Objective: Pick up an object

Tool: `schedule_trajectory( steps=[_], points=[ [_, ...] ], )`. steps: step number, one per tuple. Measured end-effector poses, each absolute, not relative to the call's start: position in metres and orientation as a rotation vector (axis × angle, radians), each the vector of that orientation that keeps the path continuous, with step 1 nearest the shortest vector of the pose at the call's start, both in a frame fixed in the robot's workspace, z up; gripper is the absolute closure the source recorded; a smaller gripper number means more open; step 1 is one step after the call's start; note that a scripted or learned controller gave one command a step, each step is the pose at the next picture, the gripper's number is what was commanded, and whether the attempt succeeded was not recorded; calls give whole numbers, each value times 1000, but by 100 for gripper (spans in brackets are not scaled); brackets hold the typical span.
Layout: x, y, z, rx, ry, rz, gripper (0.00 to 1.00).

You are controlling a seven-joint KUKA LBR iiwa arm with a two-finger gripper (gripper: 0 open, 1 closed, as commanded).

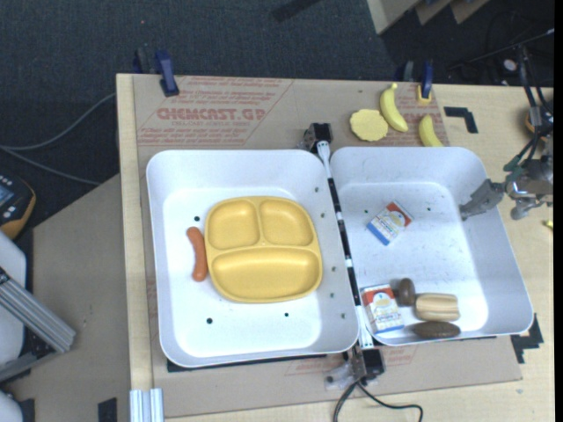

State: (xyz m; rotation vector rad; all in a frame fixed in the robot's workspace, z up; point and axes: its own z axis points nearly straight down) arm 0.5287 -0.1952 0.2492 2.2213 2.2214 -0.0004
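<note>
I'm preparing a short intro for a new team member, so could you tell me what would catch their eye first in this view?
The yellow divided plate in the left bin stands out most, with a hot dog lying along its left side. In the right bin, a small cluster sits at the near edge: a bread roll and a red and white carton. Two bananas lie on the bench beyond the bins.

I see both white bins (176, 323) as smooth, slightly glossy plastic. The yellow divided plate (262, 249) looks like matt moulded plastic. The bench board (211, 112) reads as raw brown cardboard with red print, and the floor (79, 33) as rough dark carpet.
</note>
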Motion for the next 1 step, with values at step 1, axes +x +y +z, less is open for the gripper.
schedule_trajectory(
  steps=[1],
  points=[
    [575,-173,121,2221,2231,-3,0]
  ],
)
